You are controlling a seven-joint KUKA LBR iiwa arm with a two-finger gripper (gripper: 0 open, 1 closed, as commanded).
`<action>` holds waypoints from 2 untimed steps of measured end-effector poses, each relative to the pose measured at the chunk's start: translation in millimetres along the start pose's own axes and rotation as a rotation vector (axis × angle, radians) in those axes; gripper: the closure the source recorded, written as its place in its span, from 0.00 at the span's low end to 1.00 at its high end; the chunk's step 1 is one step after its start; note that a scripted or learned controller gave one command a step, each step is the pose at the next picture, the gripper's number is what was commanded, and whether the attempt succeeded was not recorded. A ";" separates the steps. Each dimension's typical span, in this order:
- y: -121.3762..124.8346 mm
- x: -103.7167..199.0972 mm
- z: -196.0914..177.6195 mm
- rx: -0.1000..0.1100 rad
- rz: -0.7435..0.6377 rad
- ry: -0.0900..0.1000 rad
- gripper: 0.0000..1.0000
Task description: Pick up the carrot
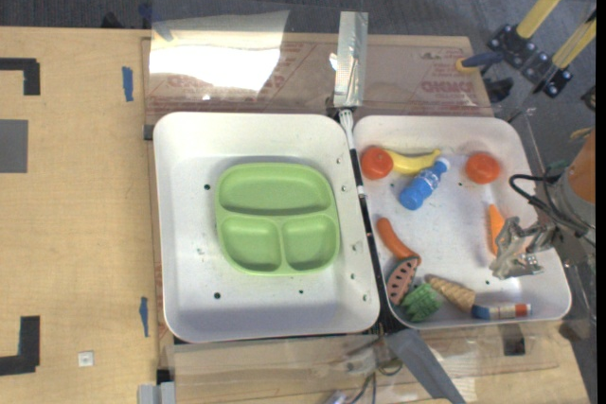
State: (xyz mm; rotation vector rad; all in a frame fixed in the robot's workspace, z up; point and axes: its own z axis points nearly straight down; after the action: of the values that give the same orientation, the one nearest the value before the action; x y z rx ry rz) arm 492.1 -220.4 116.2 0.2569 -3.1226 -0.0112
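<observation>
The gripper [516, 251] is a small silvery metal piece with angular, shiny fingers, its fine details too blurred to make out. Thin black cables [540, 189] loop above it. Behind them sits an orange-brown rounded part [579, 175], probably the arm's orange band.

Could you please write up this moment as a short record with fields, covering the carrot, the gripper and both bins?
target: small orange carrot, lying in the right white bin near its right wall
gripper: metal two-finger gripper, low in the right bin just below the carrot's lower end
grasp: carrot not between the fingers
left white bin: green three-compartment plastic tray
nearest neighbour: orange ball above the carrot
</observation>
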 end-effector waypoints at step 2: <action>19.8 5.9 25.7 0.009 0.328 -0.019 1.00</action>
State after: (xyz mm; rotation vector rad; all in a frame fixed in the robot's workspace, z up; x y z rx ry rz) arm 482.8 -201.6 90.7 -0.2578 -3.1415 0.0028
